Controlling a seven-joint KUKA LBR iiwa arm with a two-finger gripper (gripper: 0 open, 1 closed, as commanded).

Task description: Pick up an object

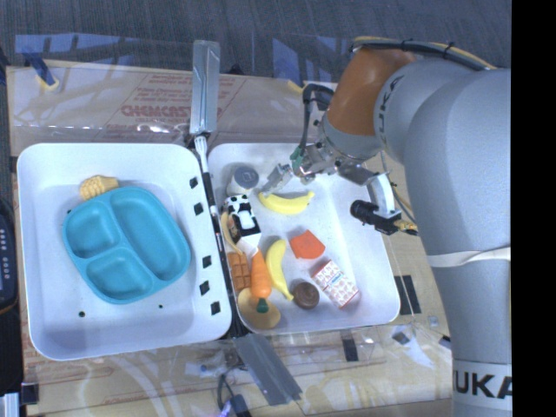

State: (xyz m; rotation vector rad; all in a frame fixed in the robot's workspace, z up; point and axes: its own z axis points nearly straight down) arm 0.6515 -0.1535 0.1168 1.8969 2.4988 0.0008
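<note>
My gripper (280, 177) hangs over the back of the right bin (373, 268), reaching in from the right on the grey arm with its orange band. Just below and in front of it lies a yellow banana (287, 201). A grey round lid (245, 177) sits to its left, apart from it. A black-and-white cow toy (241, 215) stands by the bin's left wall. Nothing shows held in the gripper.
Further forward in the right bin lie an orange wedge (307, 245), a second banana (277, 268), a carrot (261, 276), a red-and-white box (335, 283) and a brown ball (305, 294). The left bin (43, 320) holds a blue divided plate (126, 241) and a corn cob (98, 185).
</note>
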